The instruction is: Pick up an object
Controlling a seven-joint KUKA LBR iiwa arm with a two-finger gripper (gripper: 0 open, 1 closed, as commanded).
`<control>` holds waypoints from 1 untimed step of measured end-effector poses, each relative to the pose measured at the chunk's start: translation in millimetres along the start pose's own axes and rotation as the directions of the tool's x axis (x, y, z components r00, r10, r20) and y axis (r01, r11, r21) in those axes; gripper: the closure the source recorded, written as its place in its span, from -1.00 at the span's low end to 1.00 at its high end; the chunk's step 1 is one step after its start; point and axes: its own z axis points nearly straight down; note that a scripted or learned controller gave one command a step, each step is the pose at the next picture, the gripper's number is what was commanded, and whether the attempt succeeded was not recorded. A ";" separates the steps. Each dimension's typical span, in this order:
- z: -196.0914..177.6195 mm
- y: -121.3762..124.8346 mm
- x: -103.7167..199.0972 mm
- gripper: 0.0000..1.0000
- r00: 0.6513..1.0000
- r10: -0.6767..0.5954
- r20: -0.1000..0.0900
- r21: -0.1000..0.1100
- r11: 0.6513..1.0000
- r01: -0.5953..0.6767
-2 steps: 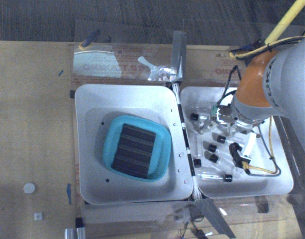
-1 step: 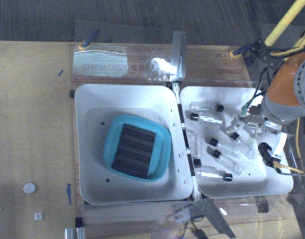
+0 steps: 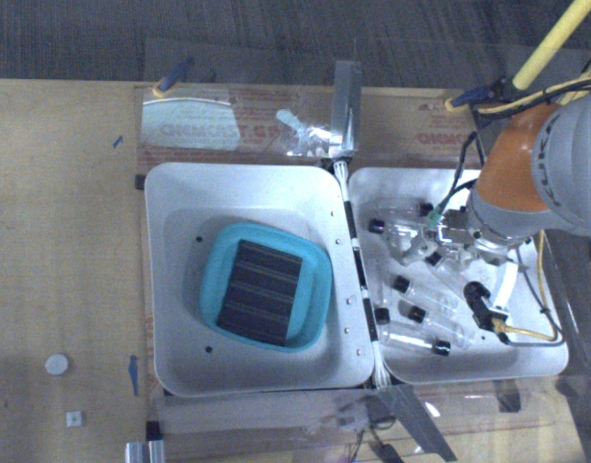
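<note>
arm (image 3: 550,167) cut off at right edge; wrist hides part of right bin (image 3: 555,355); small clear items (image 3: 420,312) there too blurry to identify.

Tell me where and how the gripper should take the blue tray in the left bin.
By its raised rim, from above. The blue tray lies flat and slightly turned in the left bin, with a dark ribbed insert covering its middle. The near-right rim probably suits best, since the arm reaches from the right.
</note>
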 end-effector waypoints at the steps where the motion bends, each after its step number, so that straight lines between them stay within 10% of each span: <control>1: 1.9 72.3 -31.4 -1.00 0.999 -0.051 0.004 0.002 0.999 0.051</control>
